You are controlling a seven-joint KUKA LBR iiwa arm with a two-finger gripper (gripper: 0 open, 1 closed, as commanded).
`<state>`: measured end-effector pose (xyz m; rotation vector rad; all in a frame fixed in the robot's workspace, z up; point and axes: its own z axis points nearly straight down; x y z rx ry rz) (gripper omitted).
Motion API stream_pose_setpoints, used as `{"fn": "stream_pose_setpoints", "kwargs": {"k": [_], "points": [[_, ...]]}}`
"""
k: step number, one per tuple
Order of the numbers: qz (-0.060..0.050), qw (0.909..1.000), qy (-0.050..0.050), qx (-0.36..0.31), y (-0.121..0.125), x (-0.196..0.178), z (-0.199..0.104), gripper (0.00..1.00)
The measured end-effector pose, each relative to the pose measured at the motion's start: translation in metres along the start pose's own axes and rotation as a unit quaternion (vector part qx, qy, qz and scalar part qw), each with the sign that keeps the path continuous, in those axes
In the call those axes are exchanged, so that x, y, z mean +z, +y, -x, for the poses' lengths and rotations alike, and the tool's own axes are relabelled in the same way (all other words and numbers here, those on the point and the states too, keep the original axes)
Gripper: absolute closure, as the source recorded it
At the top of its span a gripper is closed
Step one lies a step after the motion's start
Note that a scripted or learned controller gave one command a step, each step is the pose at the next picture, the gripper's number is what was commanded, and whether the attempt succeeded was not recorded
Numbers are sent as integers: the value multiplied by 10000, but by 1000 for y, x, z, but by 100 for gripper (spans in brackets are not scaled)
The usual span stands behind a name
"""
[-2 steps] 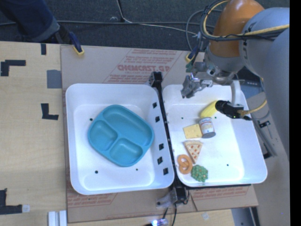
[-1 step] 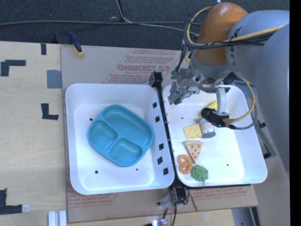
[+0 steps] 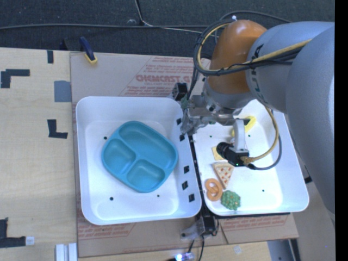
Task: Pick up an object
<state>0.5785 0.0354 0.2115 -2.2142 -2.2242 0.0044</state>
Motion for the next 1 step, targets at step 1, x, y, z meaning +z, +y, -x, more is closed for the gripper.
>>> {"fn": "stream_pose_setpoints", "kwargs": {"k": [1], "points": [[-5, 10000, 0, -4, -36, 5, -40, 100]]}}
